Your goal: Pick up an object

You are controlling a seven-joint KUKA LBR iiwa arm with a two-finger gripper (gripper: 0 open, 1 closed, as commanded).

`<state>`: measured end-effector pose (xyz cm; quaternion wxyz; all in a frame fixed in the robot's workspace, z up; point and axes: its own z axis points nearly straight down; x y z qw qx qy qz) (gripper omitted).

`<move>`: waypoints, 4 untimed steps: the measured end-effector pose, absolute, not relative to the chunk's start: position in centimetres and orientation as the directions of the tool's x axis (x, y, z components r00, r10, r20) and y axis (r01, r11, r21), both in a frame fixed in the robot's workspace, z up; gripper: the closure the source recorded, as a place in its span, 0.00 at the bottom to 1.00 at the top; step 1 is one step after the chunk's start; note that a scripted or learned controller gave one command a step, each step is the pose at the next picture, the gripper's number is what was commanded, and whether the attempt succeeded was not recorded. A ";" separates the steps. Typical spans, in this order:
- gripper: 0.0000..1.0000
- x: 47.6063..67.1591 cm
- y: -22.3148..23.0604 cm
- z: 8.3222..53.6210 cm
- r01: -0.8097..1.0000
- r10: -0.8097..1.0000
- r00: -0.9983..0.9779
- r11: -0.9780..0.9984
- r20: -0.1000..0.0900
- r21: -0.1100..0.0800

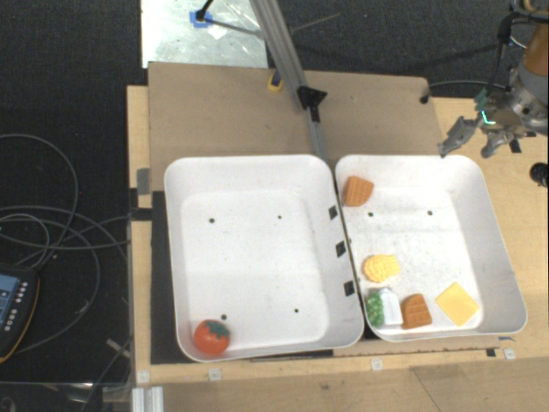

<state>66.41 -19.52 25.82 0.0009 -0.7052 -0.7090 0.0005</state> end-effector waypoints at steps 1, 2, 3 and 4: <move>0.00 66.5 -19.5 26.1 1.000 1.000 -0.007 0.007 -0.001 0.002; 0.00 66.8 -20.2 20.3 1.000 1.000 -0.002 0.002 -0.001 -0.002; 0.00 67.2 -19.4 14.5 1.000 1.000 -0.006 0.006 0.000 -0.003; 0.00 67.2 -19.3 9.3 1.000 1.000 -0.007 0.007 0.000 -0.002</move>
